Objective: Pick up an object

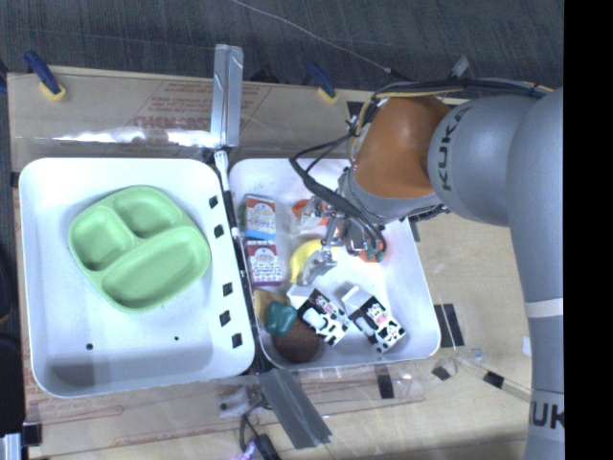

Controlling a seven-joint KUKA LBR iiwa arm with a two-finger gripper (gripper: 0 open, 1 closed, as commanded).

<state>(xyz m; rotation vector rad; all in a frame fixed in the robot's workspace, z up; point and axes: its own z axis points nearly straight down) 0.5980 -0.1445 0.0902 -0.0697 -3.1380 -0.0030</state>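
My gripper point(343, 238) hangs low over the middle of the right bin point(418, 274), under the orange wrist band. Just to its lower left lies a yellow object point(306, 257), partly covered by the gripper. A small orange-red item point(376, 248) peeks out on its right side. Two snack packets point(260, 216) point(265, 263) lie along the bin's left wall. Toward the front sit two black-and-white cow-patterned objects point(325, 317) point(379, 323), a teal piece point(281, 316) and a brown ball point(299, 346). I see nothing held in the gripper.
The left bin point(57, 353) holds a green divided plate point(140, 247). A metal divider point(226, 94) runs between the bins. The grey arm point(508, 161) crosses the bench from the right, with black cables looping beside the wrist.
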